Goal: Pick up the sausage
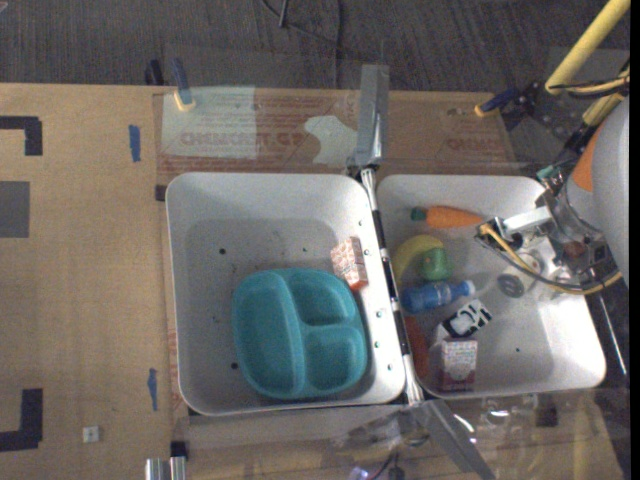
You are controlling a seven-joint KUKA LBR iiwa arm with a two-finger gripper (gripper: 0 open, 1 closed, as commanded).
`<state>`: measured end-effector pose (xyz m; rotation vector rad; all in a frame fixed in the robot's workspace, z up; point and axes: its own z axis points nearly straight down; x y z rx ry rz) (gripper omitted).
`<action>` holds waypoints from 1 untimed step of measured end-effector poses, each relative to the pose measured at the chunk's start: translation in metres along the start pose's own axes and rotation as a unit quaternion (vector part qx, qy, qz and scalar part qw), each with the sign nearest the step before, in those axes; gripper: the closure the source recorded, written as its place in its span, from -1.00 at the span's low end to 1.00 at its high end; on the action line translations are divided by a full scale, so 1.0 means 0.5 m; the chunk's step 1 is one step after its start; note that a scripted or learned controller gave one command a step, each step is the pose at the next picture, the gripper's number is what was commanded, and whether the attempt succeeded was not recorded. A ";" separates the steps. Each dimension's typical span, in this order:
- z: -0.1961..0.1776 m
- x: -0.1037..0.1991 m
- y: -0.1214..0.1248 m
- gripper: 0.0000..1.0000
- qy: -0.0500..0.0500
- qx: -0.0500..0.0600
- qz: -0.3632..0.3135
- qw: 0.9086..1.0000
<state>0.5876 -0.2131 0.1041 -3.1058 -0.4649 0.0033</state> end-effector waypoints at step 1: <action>0.029 0.021 0.011 -1.00 0.002 0.004 0.043 0.999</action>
